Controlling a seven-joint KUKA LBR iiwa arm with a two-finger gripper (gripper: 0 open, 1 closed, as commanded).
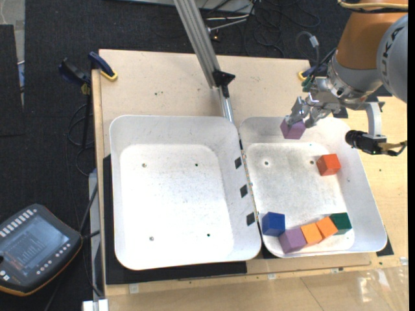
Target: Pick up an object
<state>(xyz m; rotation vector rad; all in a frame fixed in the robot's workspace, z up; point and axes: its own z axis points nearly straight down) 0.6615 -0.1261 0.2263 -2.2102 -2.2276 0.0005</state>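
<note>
A grey robot arm with an orange band reaches over the right bin (363, 193) on a pale worktop (168, 86). Its hand (299, 118) is clenched on a purple cube (293, 129), held above the bin's far left corner. Inside that bin, an orange cube (329, 164) sits alone, while blue (273, 223), purple (292, 239), orange (311, 232) and green (340, 222) cubes line the near edge.

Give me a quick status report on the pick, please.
End effector above right bin's far edge, shut on purple block. Block lifted. Nothing in the way.
</note>
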